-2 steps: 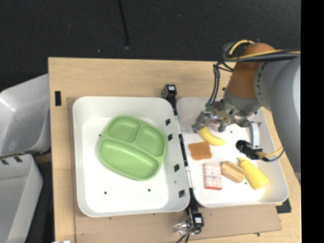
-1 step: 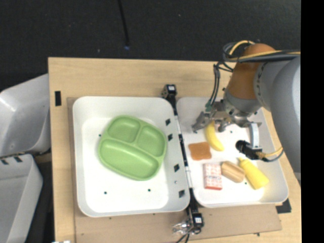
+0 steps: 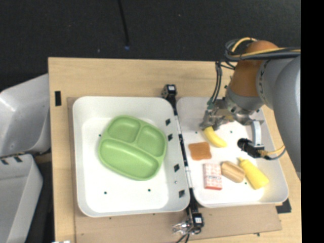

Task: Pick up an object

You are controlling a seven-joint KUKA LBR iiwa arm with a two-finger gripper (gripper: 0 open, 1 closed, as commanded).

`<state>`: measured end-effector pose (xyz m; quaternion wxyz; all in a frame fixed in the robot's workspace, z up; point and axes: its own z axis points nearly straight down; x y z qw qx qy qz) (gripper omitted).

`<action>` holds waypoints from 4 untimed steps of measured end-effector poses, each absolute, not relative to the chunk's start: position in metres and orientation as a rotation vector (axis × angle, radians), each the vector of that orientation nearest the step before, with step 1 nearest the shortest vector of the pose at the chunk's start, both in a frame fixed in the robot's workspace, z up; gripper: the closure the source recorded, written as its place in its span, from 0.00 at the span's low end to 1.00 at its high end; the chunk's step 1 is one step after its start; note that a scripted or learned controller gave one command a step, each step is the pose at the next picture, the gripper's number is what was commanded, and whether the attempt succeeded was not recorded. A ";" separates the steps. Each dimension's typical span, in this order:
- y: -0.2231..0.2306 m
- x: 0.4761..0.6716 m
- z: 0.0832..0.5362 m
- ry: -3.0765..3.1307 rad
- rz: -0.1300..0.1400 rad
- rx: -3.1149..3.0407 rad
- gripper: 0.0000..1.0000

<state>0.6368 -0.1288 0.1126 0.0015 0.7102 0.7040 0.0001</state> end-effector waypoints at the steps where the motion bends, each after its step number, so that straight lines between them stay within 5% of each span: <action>1: -0.127 0.635 0.157 2.211 0.005 2.226 1.00; 3: -0.135 0.647 0.267 2.219 0.007 2.215 1.00; 4: -0.073 0.653 0.264 2.229 0.001 2.214 1.00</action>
